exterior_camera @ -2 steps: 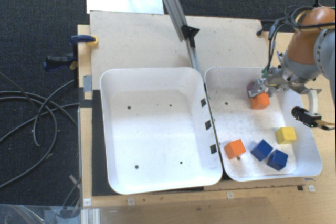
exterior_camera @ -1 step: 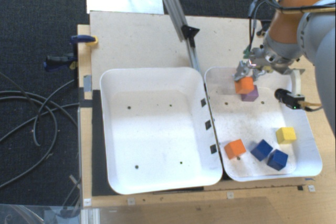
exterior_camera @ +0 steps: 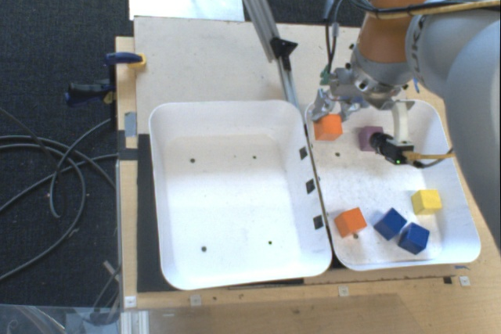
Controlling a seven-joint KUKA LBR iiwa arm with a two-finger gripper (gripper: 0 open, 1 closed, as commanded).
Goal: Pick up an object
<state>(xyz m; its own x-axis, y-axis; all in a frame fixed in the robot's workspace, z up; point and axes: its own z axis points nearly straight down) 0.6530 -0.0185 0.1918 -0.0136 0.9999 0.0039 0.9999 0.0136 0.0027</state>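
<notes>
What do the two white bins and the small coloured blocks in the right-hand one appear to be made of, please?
The left bin and the right bin look like thin moulded plastic: smooth white, rounded corners, rolled rims. The blocks look like painted wood or foam, which I cannot tell: the yellow block and two blue blocks are matte, evenly coloured, without glare.

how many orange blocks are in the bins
2. One orange block sits at the right bin's far left corner, right under the gripper. The other lies near the front, left of the two blue blocks. The arm may hide more.
</notes>
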